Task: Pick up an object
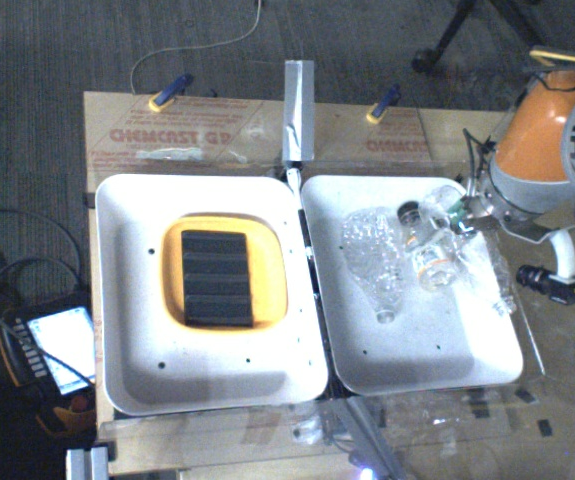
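Two shallow white bins sit side by side on the counter (117,138), smooth plastic with rounded corners. The right bin (437,358) holds what look like two clear items: a crinkled, ribbed plastic bottle (375,253) and a glossy tumbler-like piece (437,258). The tool (459,218) is at that bin's upper right edge, just beside the tumbler piece, the bottle a little farther to its left; whether it is wide or narrow I cannot tell. Well apart to its left, the left bin (127,368) carries one yellow rounded-square tray (272,268) with a black ridged block (217,278) inside. Two blue-and-yellow clamps (170,92) grip the counter's far edge.
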### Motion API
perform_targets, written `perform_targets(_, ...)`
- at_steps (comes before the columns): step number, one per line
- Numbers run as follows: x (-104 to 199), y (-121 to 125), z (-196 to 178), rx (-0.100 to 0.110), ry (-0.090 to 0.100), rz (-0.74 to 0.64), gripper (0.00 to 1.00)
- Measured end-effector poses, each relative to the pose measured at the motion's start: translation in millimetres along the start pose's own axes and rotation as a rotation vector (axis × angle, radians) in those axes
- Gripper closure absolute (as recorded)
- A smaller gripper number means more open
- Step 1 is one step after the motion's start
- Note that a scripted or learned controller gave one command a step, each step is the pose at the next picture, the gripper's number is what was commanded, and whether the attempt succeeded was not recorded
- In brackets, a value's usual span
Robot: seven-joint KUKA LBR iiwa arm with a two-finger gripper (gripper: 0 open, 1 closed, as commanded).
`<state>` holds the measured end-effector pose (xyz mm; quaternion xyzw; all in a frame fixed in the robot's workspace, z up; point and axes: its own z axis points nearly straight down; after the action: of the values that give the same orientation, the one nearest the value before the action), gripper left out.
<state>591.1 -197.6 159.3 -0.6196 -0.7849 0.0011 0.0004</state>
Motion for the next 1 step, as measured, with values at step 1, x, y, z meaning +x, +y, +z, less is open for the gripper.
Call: perform_targets(1,-20.3,0.6,52.0,-0.011,-0.006,-0.214,0.0)
